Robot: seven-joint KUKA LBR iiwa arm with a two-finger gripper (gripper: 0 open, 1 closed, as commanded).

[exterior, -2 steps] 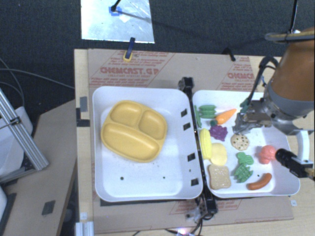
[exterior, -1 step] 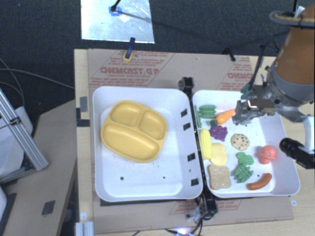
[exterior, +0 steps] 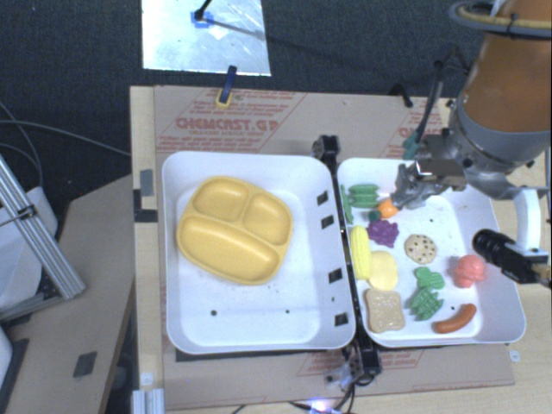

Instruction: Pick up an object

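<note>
Toy food (exterior: 420, 248) in right bin (exterior: 504, 231)

Left bin (exterior: 185, 317): a yellow divided tray (exterior: 233, 228) takes up the upper middle, with open floor along the near edge and right side. Right bin (exterior: 500, 317): play foods crowd the left and near parts, corn (exterior: 360, 250) and bread (exterior: 384, 309) close to the centre divider (exterior: 342, 257). Bare floor lies between the cookie (exterior: 421, 248) and the far wall. The arm (exterior: 509, 84) overhangs the upper right corner.
</note>
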